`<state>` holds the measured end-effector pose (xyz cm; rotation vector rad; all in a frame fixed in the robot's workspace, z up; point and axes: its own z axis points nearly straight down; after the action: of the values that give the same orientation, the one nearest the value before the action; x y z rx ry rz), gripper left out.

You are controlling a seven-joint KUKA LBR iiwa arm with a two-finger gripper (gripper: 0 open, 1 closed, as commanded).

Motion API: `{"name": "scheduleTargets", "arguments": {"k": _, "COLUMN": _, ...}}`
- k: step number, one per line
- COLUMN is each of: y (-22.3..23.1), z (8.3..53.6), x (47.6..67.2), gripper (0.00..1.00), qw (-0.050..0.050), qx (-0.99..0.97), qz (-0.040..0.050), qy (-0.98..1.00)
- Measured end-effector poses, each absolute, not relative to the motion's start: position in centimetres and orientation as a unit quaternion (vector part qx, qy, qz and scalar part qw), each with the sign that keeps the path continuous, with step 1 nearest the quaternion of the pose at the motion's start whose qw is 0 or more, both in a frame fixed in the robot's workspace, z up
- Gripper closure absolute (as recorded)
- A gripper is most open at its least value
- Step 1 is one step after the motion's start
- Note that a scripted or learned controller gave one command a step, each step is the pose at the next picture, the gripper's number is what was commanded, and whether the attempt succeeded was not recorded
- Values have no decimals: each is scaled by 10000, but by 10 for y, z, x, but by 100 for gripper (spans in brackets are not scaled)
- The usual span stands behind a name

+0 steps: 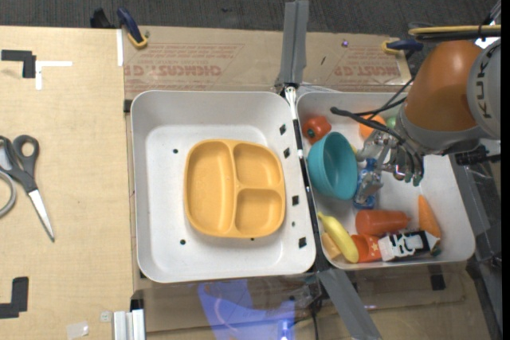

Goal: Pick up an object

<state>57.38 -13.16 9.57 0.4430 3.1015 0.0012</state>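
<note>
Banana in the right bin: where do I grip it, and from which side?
Judging from this view, take the banana across its narrow middle, coming straight down. It lies flat and diagonal by the bin's left wall, so set the fingers crosswise to its length; an orange item crowds its lower end.

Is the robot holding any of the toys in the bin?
That cannot be told: the gripper is down among the toys beside the teal bowl, but no grasp is clear.
</note>
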Motion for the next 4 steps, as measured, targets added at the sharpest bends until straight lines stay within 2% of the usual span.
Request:
{"name": "scheduleTargets", "arguments": {"k": 1, "y": -130, "z": 96, "x": 616, "gripper": 0, "qw": 38, "qx": 1720, "qz": -6, "qy": 9851}}
{"name": "scheduleTargets", "arguments": {"k": 2, "y": -106, "z": 96, "x": 649, "gripper": 0, "qw": 50, "qx": 2074, "qz": -4, "qy": 9782}}
{"name": "scheduleTargets", "arguments": {"k": 3, "y": -108, "z": 109, "x": 651, "gripper": 100, "qw": 80, "qx": 2067, "qz": -25, "qy": 9784}}
{"name": "scheduleTargets", "arguments": {"k": 4, "y": -103, "z": 100, "x": 640, "gripper": 100, "qw": 115, "qx": 3293, "qz": -26, "qy": 9442}}
